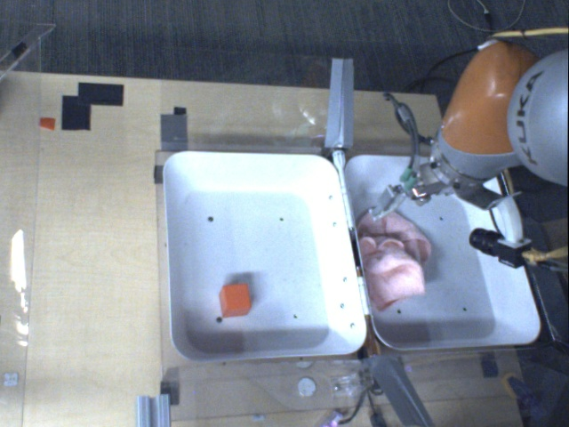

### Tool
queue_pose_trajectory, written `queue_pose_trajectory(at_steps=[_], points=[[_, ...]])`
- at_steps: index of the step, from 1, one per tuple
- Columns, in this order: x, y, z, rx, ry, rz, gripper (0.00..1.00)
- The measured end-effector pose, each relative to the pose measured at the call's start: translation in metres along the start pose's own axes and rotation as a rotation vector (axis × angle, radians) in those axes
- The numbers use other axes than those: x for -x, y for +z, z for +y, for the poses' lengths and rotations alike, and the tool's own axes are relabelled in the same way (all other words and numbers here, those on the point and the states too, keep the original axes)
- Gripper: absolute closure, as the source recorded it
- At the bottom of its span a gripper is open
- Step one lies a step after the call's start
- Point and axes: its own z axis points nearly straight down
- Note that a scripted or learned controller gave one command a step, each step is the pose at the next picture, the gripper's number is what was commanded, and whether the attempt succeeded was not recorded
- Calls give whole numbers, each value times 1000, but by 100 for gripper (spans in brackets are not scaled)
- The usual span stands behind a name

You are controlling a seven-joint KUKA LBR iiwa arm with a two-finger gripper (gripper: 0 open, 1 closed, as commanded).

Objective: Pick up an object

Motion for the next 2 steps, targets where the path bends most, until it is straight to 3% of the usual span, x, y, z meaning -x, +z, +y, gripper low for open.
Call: queue_pose_trajectory(at_steps=[1,2], points=[[36,81,-25,-5,-30,2,0],[46,99,5,0,207,0,0]])
